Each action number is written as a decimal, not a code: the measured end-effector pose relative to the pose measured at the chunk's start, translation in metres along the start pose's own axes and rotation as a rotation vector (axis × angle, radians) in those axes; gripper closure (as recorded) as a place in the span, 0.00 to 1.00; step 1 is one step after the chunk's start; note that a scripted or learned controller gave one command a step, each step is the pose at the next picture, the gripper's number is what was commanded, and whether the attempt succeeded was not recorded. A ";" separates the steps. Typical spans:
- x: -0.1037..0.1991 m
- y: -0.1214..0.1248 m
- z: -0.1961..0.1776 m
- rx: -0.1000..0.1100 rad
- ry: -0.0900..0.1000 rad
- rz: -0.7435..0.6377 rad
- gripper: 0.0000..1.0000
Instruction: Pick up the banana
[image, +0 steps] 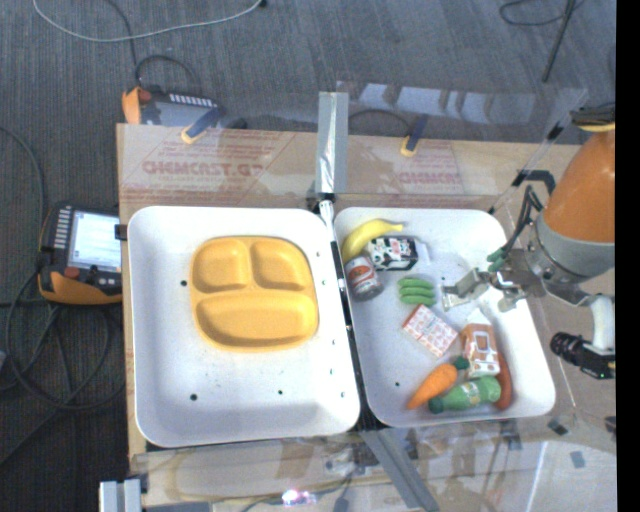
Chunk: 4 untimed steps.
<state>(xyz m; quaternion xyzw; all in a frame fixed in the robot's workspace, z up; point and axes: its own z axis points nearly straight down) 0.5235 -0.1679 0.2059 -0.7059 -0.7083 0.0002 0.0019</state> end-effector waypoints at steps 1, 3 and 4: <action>0.046 0.091 0.003 -0.001 -0.002 -0.064 0.00; 0.047 0.134 0.113 -0.018 -0.007 -0.102 0.00; 0.058 0.132 0.114 -0.010 -0.017 -0.011 0.00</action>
